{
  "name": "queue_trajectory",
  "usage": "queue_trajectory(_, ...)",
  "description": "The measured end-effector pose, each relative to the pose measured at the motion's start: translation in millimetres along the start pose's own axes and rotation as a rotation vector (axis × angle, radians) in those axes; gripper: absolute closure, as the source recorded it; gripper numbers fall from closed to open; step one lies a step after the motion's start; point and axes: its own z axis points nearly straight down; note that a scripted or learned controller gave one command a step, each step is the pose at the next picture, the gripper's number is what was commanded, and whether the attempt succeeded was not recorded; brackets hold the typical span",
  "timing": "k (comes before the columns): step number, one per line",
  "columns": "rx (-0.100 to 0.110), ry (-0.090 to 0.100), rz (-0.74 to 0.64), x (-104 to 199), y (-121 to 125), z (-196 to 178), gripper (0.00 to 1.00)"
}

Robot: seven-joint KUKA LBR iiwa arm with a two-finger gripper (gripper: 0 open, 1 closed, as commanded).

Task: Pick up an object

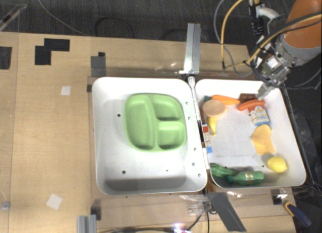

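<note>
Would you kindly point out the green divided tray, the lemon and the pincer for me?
Green tray (153, 121), camera view: on the ridge between its compartments, in the left bin.
Lemon (276, 164), camera view: on the middle of its yellow skin, right bin's near right corner.
Pincer (262, 92), camera view: at its tip, over the right bin's far edge.

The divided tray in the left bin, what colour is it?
Light green, plain: the divided tray shows clearly in the camera view, lying in the white left bin.
</note>
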Motion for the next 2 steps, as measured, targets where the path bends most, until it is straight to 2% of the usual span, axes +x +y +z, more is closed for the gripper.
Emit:
queue_trajectory(1, 0.01, 0.001, 0.004, -0.5, -3.0, -13.6, 1.0)
queue_trajectory(2, 0.009, 0.0, 0.004, -0.6, -2.8, -12.6, 0.0)
